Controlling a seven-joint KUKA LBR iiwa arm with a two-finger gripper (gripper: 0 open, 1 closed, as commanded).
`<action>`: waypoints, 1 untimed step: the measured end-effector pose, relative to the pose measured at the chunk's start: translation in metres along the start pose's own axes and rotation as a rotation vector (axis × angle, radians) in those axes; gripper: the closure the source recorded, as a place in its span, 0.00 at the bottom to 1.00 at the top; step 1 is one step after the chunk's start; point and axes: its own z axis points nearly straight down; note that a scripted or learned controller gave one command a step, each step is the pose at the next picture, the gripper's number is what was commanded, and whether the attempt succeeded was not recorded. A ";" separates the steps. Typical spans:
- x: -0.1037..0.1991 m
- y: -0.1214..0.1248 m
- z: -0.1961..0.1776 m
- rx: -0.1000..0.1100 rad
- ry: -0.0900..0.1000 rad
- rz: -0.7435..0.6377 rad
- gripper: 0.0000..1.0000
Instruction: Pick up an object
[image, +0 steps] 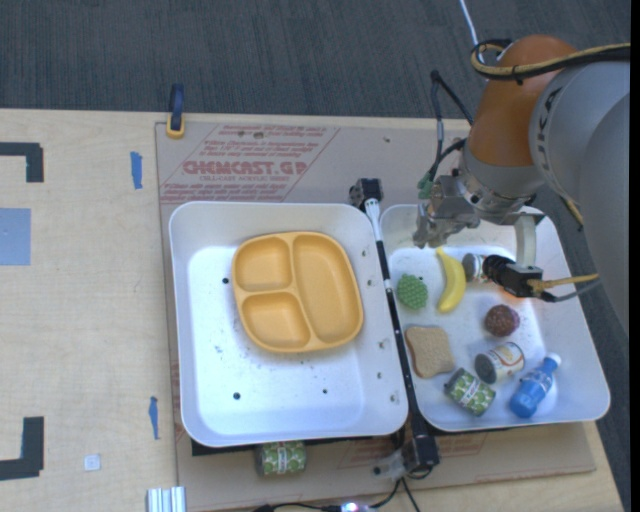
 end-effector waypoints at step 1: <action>-0.077 -0.029 0.068 0.001 -0.002 0.004 1.00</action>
